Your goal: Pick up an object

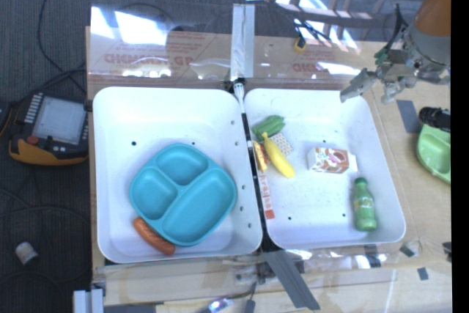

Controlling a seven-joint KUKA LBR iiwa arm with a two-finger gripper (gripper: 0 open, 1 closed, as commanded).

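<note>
While the gripper (372, 84) hangs over the top right corner of the right bin (381, 135), its 2 fingers look spread apart, and nothing is between them. It touches none of the toys. It sits at the end of the grey arm (432, 4), which comes in from the right with its orange band above the wrist.

Closest to the gripper, near the middle of the right bin, lies a small white carton (330, 160) with a red picture on it. It looks light and a bit soft, so a hard squeeze could dent it. Its flat sides look like the best place to pinch.

Near the bin's right wall lies a green bottle (363, 204). It looks hard, smooth and round, so it may slip or roll. Holding it across the middle seems best.

Over by the wall between the 2 bins lie a yellow banana (279, 158) and a green veggie (268, 125), just beside each other. Both look like light plastic toys, curved and a little slippery. The banana's middle looks easiest to hold.

Farther off, the left bin (117, 121) holds a blue plate (183, 194) with 3 parts. An orange sausage (152, 235) lies at the plate's lower edge, partly tucked under it.
</note>
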